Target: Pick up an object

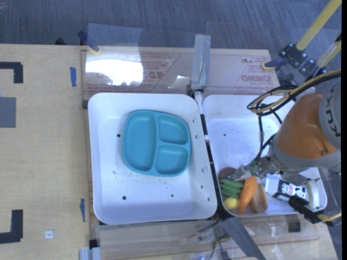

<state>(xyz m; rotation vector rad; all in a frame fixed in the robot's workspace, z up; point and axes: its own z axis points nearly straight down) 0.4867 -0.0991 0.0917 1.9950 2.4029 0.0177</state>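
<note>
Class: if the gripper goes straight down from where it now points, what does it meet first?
Probably the carrot in the right bin; the gripper sits just above it, though depth is unclear.

Bench (43, 145) with 2 white bins (108, 199)

Grey-blue carpet floor (162, 4); light wooden bench (38, 145), glare on clear sheet (114, 69).

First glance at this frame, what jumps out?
A teal divided plate sits alone in the middle of the left bin. The orange-banded arm hangs over the right bin, low above toy food huddled at its near edge: a carrot, green pods, a small yellow piece.
</note>
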